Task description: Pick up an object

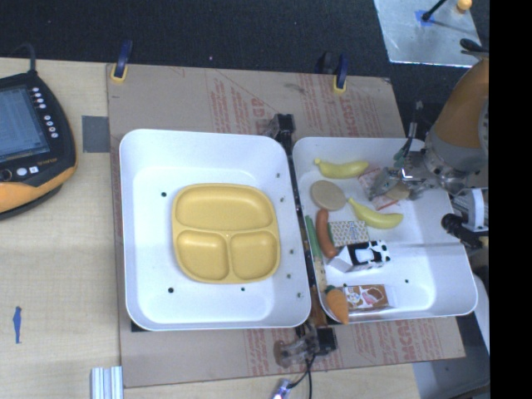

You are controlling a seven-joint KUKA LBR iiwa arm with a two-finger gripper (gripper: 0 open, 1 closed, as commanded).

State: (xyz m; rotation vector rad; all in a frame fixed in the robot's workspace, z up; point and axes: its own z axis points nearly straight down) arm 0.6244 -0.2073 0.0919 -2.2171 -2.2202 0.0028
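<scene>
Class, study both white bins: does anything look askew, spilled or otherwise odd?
Nothing looks spilled or broken. The yellow divided plate sits flat in the left bin. The right bin is just crowded toward its left side: two bananas, a sausage, a carrot and small packets lie loosely jumbled, some touching.

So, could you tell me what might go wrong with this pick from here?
The gripper is low in the right bin, between two bananas; it might nudge one rather than grasp it. The other items lie packed together, so a grab there could catch two.
</scene>
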